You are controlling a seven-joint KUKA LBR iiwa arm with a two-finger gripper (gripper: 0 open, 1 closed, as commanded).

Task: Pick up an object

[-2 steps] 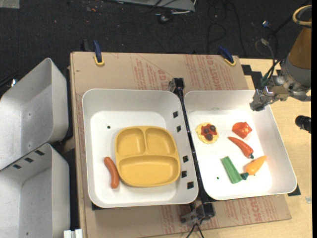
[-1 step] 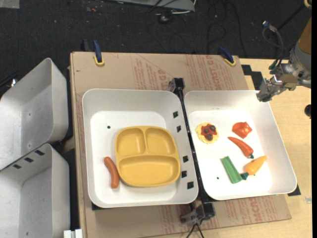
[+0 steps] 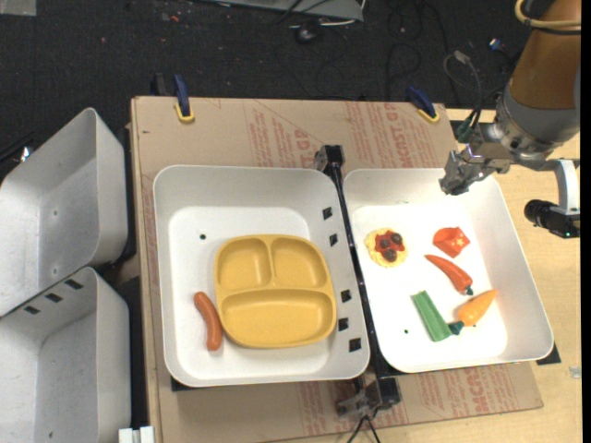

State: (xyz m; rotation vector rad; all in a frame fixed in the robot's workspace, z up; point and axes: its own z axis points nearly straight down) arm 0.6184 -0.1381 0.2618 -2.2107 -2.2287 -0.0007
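Gripper point(image 3: 459, 178), state unclear, hovers at right bin point(image 3: 526, 330) 12 o'clock rim. Red pepper piece point(image 3: 451, 241) nearest, at 6 o'clock; chili point(image 3: 450, 271) and carrot point(image 3: 475, 308) crowd close, risking a double or glancing grab.

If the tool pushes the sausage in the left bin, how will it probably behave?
The sausage is long and rounded, so it would probably roll sideways. It lies close beside the yellow tray, which may stop it. It looks like smooth plastic, perhaps slippery and light.

Two blue clamps point(image 3: 184, 100) on the board's point(image 3: 268, 132) far edge, cables point(image 3: 406, 53) seemingly behind.
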